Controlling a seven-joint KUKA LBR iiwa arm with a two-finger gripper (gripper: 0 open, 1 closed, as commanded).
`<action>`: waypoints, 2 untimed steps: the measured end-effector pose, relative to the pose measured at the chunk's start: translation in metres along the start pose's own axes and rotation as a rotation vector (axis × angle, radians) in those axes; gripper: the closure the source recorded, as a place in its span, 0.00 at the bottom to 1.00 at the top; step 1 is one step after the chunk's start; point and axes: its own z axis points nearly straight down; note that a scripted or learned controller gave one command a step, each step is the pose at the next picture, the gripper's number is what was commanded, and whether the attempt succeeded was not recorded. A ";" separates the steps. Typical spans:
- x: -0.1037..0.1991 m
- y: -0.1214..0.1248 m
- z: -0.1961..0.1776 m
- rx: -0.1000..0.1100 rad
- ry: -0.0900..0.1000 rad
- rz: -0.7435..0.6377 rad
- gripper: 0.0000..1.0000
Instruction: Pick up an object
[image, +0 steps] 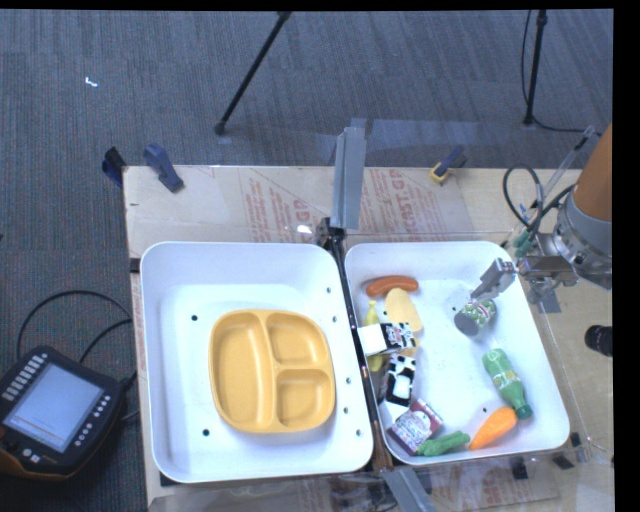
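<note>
My gripper (520, 288) hangs over the right bin's far right side, open, with nothing between its fingers. Its left finger (494, 279) ends just above a small grey and green can (476, 316) lying on the bin floor. Elsewhere in the right bin (450, 255) lie a red sausage (390, 285), a yellow piece (403, 306), a black and white carton (399, 377), a green bottle (505, 378), an orange carrot (494, 428), a green pickle (446, 442) and a red packet (414, 428).
The left bin (170, 300) holds a yellow divided plate (272, 370). A grey post (348, 180) rises where the two bins meet at the back. Cables (525, 195) loop beside the arm at the right. A teach pendant (55, 405) lies on the floor at the left.
</note>
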 end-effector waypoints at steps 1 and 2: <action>-0.059 0.043 0.098 0.000 0.002 0.033 0.00; -0.050 0.069 0.188 -0.001 0.008 0.055 0.00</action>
